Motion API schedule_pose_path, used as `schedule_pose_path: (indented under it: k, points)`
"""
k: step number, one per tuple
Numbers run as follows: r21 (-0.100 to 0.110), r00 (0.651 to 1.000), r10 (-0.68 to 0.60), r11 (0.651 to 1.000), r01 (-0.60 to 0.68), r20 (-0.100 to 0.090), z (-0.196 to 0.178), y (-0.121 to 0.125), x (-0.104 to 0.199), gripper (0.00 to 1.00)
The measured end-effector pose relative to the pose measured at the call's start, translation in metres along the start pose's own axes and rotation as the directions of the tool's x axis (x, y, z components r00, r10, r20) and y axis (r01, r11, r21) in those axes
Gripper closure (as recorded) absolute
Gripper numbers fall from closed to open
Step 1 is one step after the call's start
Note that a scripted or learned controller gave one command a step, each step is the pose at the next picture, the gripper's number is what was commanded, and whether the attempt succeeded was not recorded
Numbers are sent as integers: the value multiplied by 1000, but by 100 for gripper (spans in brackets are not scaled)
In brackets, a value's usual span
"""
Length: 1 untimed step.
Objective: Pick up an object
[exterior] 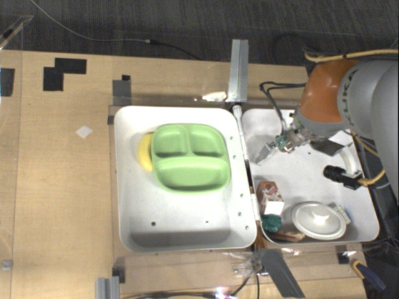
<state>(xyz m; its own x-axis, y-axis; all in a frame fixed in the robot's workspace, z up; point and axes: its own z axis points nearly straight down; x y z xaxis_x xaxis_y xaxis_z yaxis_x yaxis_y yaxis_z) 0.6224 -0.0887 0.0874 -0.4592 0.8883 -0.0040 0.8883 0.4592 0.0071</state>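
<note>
My gripper (267, 152) hangs over the upper left part of the right bin (312, 167), below the orange wrist band. Nothing shows between its tips. Below it in that bin lie a small brown and white packet (269, 194), a little green and white block (272, 207), a white round lid-like dish (319, 219) and a brown object (282, 232) at the front edge. In the left bin (181, 229) sits a green divided plate (189, 156), with a yellow object (145, 151) partly hidden under its left side.
A metal post (239, 70) stands behind the join of the two bins. Black cables (274, 92) loop near the wrist. A black part (340, 174) of the arm hangs over the right bin's right side. Black tape marks (62, 72) lie on the wooden bench.
</note>
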Motion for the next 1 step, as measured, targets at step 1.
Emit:
schedule_pose_path:
  k: [1]
  points:
    - [2, 953, 303, 953, -303, 0, -99, 15, 11, 0]
